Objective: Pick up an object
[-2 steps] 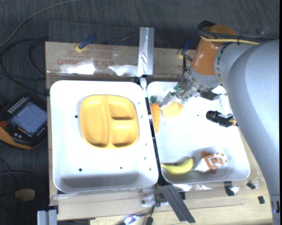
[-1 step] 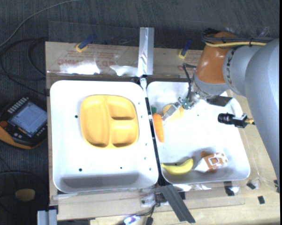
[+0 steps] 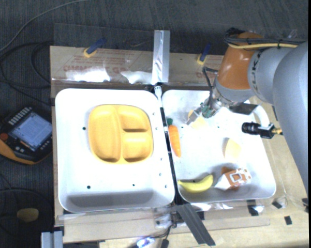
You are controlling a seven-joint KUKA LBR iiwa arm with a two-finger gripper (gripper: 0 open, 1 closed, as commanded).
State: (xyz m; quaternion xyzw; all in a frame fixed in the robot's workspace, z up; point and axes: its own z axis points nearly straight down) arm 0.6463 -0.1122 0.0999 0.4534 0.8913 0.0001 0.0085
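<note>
My gripper (image 3: 203, 112) hangs low over the back part of the shallow white bin on the right (image 3: 258, 190), and it is too small and blurry for me to tell how it is set. Near it, by the wall between the bins, lies a long orange carrot with a green top (image 3: 174, 140), and at the front of this bin I see a curved yellow banana (image 3: 196, 184), an orange and white little box (image 3: 236, 177) just beside it, and a pale yellow wedge (image 3: 231, 149) in the middle. The other shallow white bin on the left (image 3: 72, 190) holds a yellow plastic tray with three parts (image 3: 120, 133).
</note>
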